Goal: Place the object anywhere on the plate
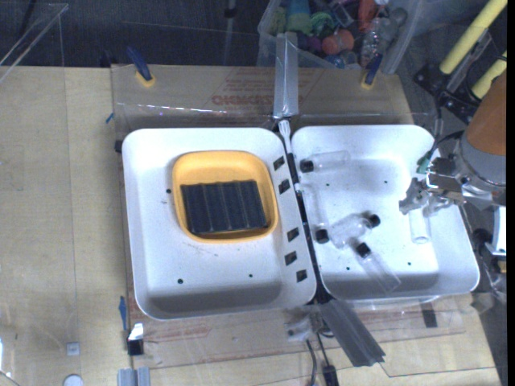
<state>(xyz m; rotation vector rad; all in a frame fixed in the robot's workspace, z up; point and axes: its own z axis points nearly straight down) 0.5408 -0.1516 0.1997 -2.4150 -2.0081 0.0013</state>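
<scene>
Down at the near edge of the bench a grey metal bracket (354,336) juts out from under the seam between the two white bins. Past it, the right bin (451,276) holds a few clear plastic bottles with black caps. One bottle (348,229) lies on its side near the middle of that bin, its long axis slanting from near-left to far-right, cap at the far-right end. Another clear bottle (326,162) lies toward the far-left corner, and a third clear piece (378,268) rests nearer, close to the front wall.

The gripper (420,207) hangs over the right side of the same bin, reaching in from the right. A small clear tube-like shape (419,225) stands upright just under it, but I cannot tell whether that is a fingertip or something pinched there, nor how wide the hand is set.

The yellow plate (187,171) sits in the left bin (145,215), with a dark ribbed slab (223,206) already lying across its middle. From the hand, the plate lies well away to the left, across the divider between the bins. My guess is that whatever is carried must clear that divider and land on the plate.
</scene>
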